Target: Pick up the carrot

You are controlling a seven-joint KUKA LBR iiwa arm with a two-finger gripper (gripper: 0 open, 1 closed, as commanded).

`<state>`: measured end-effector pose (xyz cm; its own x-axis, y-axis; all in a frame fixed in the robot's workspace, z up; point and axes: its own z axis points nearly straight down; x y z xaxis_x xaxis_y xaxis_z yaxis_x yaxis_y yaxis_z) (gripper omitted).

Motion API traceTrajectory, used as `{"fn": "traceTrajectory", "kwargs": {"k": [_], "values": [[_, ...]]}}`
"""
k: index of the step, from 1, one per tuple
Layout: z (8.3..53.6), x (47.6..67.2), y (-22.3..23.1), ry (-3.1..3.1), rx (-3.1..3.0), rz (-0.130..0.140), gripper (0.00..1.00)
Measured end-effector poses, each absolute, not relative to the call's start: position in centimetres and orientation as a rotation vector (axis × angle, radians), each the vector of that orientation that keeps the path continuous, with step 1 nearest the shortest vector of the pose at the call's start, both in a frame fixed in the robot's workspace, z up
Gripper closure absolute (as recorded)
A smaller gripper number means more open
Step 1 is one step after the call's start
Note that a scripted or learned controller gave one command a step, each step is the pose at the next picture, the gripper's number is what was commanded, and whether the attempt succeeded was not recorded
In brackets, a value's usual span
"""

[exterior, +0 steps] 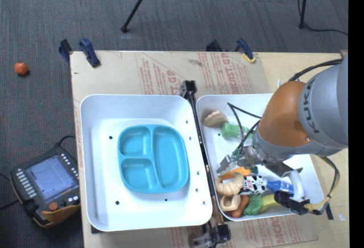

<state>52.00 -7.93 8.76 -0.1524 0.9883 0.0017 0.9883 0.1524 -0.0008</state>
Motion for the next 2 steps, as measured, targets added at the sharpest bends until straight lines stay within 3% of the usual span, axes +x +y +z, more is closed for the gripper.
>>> {"fn": "traceTrajectory", "kwargs": {"k": [2], "values": [[8.75,51.98,-8.0,-2.382,-2.046,-0.001,0.0]]}}
